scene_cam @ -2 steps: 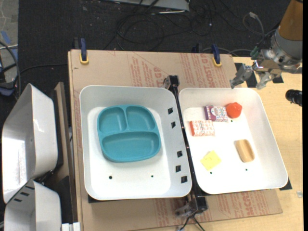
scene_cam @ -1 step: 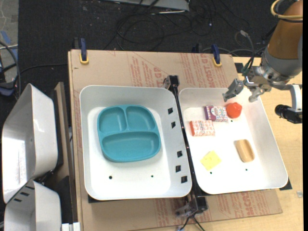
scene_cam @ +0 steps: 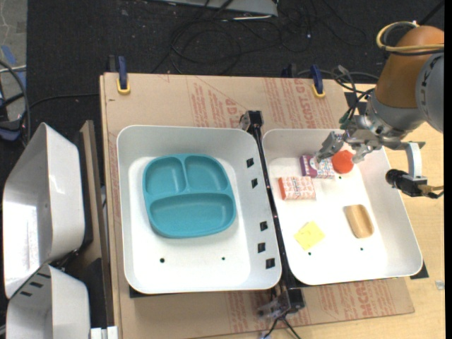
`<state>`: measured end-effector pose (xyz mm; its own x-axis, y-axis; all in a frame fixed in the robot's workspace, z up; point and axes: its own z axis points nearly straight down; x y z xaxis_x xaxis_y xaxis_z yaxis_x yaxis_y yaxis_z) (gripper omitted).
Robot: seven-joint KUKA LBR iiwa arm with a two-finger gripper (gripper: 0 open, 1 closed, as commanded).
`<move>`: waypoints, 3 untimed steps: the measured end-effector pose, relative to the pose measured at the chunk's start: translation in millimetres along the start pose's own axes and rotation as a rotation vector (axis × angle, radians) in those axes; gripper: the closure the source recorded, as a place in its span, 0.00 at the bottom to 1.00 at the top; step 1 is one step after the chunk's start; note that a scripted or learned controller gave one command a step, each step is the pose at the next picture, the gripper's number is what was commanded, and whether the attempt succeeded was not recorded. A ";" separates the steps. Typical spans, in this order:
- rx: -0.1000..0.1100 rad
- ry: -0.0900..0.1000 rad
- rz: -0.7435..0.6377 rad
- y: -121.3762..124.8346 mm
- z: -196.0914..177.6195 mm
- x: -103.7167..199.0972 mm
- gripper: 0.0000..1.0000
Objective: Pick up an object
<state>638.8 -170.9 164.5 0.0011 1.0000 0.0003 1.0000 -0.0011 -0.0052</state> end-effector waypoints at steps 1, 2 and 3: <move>-0.002 0.000 -0.003 -4.5 55.5 9.4 0.00; -0.008 -0.002 -0.003 -3.1 41.9 9.0 1.00; -0.010 -0.002 -0.003 -2.5 -0.7 7.4 1.00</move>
